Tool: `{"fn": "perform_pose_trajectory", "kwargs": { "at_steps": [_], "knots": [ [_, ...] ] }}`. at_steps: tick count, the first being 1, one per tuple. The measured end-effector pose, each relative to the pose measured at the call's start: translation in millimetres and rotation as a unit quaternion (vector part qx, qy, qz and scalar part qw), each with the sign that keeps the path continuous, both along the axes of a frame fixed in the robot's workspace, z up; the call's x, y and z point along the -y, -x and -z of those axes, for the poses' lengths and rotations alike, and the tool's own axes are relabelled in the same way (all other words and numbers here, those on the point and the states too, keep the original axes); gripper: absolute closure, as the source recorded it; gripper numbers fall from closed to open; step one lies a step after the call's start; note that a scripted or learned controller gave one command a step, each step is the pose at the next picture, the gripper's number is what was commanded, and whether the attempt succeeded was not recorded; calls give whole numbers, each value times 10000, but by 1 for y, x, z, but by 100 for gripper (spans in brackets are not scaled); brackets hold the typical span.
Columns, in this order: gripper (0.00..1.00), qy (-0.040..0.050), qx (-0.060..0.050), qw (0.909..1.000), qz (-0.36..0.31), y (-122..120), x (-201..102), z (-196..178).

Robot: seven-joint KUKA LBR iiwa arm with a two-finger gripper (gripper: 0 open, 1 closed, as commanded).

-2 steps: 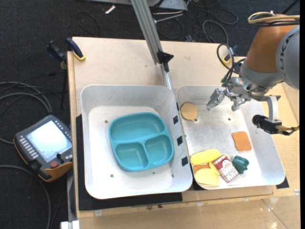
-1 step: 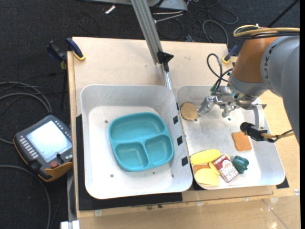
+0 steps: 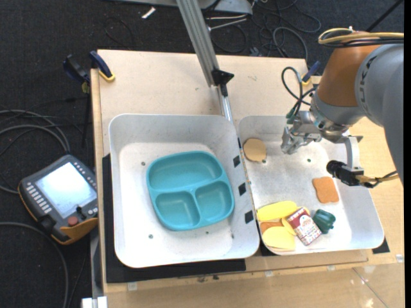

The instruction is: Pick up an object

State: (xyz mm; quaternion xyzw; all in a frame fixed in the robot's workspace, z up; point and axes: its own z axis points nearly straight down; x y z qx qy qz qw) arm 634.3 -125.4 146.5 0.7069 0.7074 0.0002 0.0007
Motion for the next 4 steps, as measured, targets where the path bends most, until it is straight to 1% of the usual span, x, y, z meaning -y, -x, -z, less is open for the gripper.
{"fn": "perform_pose_trajectory", "kwargs": {
  "at_steps": [1,2,3,4],
  "knots": [
    [100,4,32,10000,-8,-6,-1,-64],
    [100,7,35,10000,-8,-9,3,-128],
    [100,2,4,10000,-9,-10,2,-127],
    [100,-10,-19,10000,-31,2,-50,-110]
  ]
}}
